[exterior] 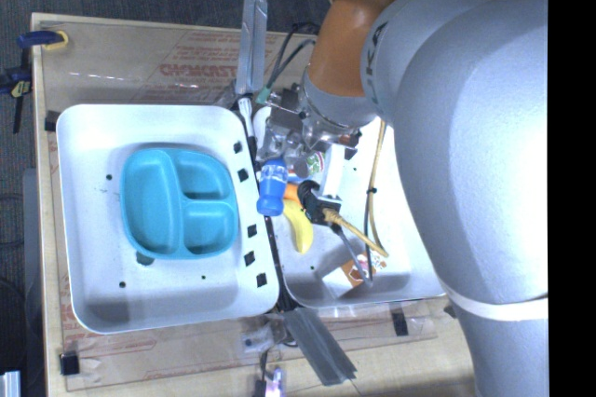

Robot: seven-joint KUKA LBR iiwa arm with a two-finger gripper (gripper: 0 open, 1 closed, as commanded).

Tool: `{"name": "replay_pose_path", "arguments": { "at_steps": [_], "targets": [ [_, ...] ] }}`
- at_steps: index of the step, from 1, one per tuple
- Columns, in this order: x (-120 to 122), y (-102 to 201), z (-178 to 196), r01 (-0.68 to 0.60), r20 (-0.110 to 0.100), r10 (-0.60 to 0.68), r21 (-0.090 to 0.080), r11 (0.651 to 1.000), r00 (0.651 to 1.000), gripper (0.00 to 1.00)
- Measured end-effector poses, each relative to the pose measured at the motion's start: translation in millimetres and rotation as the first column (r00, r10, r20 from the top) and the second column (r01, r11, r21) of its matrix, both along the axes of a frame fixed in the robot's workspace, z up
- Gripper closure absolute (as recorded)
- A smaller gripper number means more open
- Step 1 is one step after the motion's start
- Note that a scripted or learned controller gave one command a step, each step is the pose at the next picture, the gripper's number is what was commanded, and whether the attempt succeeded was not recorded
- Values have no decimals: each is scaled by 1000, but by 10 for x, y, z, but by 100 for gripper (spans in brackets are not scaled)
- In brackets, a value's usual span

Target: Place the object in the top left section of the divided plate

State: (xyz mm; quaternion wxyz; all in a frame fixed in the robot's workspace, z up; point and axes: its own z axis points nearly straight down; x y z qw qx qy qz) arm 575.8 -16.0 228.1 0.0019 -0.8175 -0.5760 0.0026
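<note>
The blue divided plate (179, 202) lies in the left white bin (93, 293); its sections hold nothing. My gripper (273, 164) hangs over the rim between the two bins, just right of the plate. A small blue bottle-like object (270, 193) with a pale top sticks out from its tip, above the rim, and the gripper looks shut on it. The fingers themselves are mostly hidden by the wrist.
In the right bin (410, 288) a yellow banana (301, 228) lies right beside the blue object, with an orange piece (291, 193) at its top end. A small brown item (358, 271) sits near the bin's front. The arm covers most of that bin.
</note>
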Motion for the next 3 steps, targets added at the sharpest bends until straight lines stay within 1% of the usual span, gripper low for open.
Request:
{"name": "replay_pose_path", "arguments": {
  "at_steps": [1, 2, 3],
  "targets": [
    [212, 710, -237, -305, 0, 305, 2, 952, 952, 100],
    [518, 605, -383, -198, 2, 198, 0, 980, 980, 100],
    [518, 604, -383, -198, 1, 198, 0, 980, 980, 0]
  ]
}}
